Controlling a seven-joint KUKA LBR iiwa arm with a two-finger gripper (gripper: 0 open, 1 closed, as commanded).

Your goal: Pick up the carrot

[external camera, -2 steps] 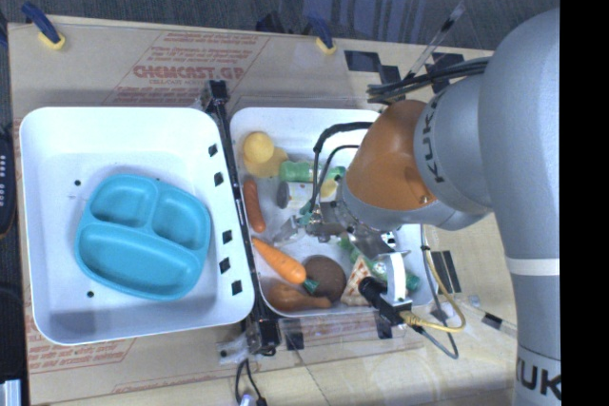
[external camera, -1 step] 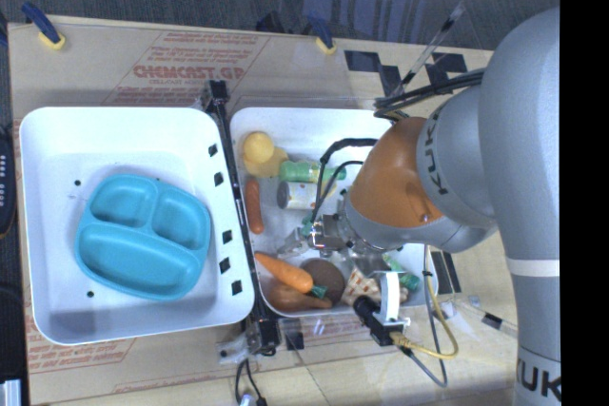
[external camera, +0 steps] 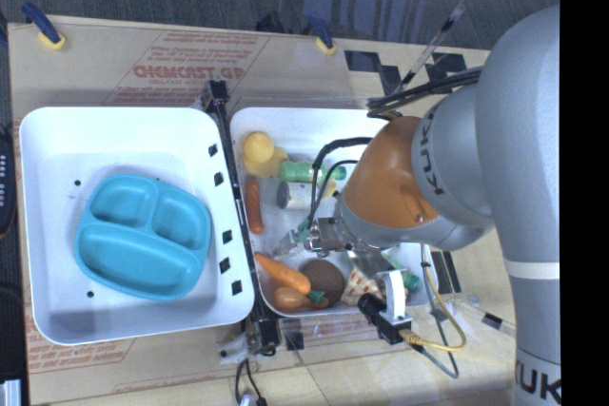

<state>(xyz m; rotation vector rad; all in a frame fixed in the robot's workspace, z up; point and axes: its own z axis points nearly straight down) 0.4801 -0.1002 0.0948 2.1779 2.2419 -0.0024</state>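
Note:
The carrot [external camera: 282,274] is orange with a green end and lies slanted in the front left corner of the right bin [external camera: 285,121]. It rests against a brown round item [external camera: 324,278]. My gripper [external camera: 322,241] hangs just above and to the right of the carrot, mostly hidden beneath the orange band and the wrist. Nothing can be seen held in it.
A blue compartment plate [external camera: 145,236] lies in the left bin [external camera: 57,133]. In the right bin are a yellow toy [external camera: 257,152], a green item [external camera: 297,171], a red-orange sausage [external camera: 254,206] along the left wall and a patterned piece [external camera: 362,283]. Cables [external camera: 438,338] trail at the front.

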